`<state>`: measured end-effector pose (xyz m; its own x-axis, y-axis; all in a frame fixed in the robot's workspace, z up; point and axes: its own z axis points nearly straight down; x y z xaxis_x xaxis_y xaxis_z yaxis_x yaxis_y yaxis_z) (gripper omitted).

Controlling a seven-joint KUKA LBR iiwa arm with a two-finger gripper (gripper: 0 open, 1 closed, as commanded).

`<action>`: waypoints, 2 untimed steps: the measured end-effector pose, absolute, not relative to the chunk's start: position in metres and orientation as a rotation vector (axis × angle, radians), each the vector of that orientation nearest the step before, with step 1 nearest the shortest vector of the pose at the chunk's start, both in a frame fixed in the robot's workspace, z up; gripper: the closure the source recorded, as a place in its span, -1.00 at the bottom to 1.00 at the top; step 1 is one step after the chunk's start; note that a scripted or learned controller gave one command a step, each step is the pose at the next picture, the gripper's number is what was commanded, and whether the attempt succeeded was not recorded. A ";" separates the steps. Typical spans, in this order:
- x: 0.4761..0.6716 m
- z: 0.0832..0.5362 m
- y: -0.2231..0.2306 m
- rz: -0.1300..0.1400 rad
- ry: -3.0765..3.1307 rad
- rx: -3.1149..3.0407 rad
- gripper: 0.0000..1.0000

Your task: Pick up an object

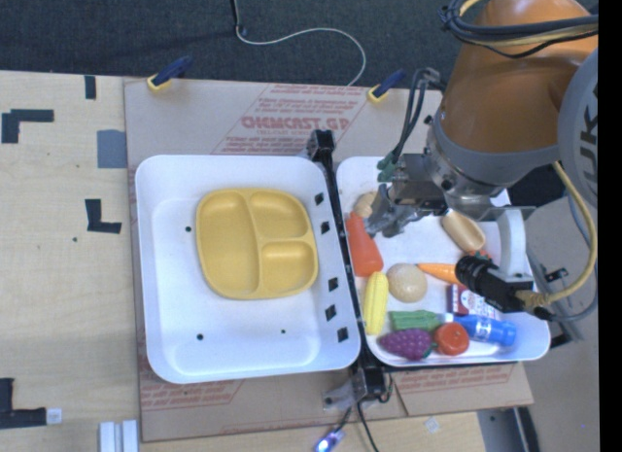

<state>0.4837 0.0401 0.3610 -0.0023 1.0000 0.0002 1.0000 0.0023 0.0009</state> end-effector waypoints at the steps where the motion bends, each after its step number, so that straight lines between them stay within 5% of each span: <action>1: 0.482 0.285 -0.013 -0.012 2.218 2.231 1.00; 2: 0.610 0.196 -0.040 -0.005 2.221 2.220 1.00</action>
